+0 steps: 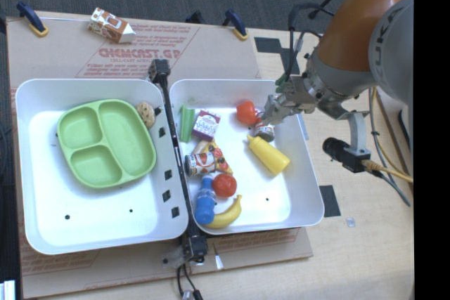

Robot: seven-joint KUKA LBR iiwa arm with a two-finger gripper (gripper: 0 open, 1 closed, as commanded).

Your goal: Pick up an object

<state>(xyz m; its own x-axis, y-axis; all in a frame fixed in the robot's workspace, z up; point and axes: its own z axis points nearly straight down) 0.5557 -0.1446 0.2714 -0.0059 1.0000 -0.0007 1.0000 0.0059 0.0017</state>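
- The gripper (266, 124) is hovering in the right bin (302, 204) at about two o'clock, just beside a red tomato (246, 112); whether it is gripping anything, I cannot tell.
- A yellow mustard bottle (268, 154) is lying just below it, toward five o'clock.
- A banana (223, 214) is resting at the bin's six o'clock.
- A green divided plate (105, 144) is sitting in the left bin (42, 221).

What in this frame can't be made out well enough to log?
- Pincer, camera view: too small and blurred against a dark item below it to tell whether it is open or shut.
- Arm: upper part cut off by the top edge.
- Blue object: partly covered by the banana.
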